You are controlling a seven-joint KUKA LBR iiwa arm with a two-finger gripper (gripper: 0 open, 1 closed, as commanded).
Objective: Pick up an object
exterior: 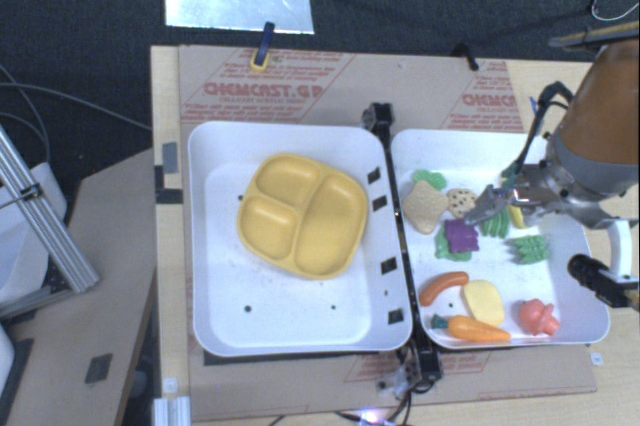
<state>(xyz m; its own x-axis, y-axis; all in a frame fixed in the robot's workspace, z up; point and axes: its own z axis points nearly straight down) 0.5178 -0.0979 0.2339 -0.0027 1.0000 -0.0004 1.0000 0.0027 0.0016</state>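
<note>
The end effector (pixel 492 205) hung low over the right bin (pixel 590 314), just beside the purple toy (pixel 461 236); I could not tell its opening. The toy looked light, stiff and slick, best pinched across its sides. The left bin (pixel 215 214) held a yellow tray (pixel 302 214); cardboard covered the table (pixel 330 84).

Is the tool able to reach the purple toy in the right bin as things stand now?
Probably yes. The tool hovers just beside the purple toy, whose top is uncovered; the green piece and cookie crowd it closely, though.
</note>
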